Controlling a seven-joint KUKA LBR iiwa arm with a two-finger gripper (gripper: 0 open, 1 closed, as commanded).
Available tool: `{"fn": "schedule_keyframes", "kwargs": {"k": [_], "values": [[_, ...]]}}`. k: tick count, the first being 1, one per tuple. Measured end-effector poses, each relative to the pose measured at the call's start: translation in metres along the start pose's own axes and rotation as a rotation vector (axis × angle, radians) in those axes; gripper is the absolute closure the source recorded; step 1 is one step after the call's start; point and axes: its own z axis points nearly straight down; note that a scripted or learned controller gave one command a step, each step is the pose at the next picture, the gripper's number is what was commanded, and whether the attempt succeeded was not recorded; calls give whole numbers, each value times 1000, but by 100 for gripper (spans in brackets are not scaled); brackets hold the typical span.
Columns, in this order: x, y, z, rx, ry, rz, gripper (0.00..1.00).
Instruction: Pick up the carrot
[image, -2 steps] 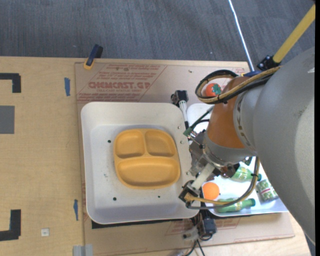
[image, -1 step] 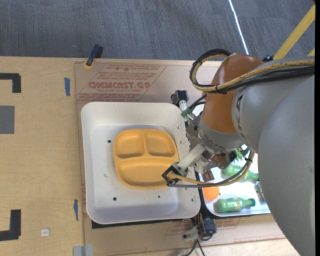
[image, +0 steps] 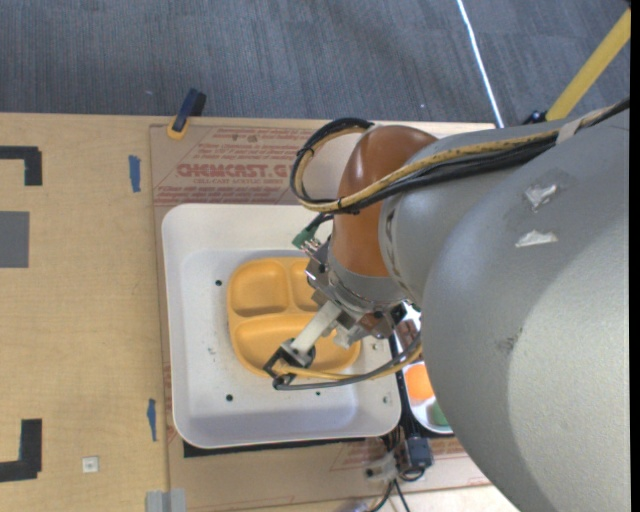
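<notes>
One gripper (image: 287, 361) hangs low over the yellow plate (image: 262, 300) in the white bin (image: 195, 330); I cannot tell its state.

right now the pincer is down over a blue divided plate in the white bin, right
Not quite: the divided plate is yellow, not blue. The camera view shows the pincer down over its near edge, inside the white bin.

Tan bench (image: 80, 330) bearing cardboard and a bin.

Brown printed cardboard sheet (image: 240, 165) laid flat at the centre, shallow white bin (image: 195, 330) resting on it; blue tape bits (image: 134, 172) left of the sheet, black marks (image: 22, 165) possibly tape, far left.
</notes>
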Motion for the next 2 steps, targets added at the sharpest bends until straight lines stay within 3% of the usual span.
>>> {"fn": "schedule_keyframes", "kwargs": {"k": [1, 2], "values": [[68, 77, -23, -3, 3, 179, 100], [128, 28, 15, -4, 5, 239, 100]]}}
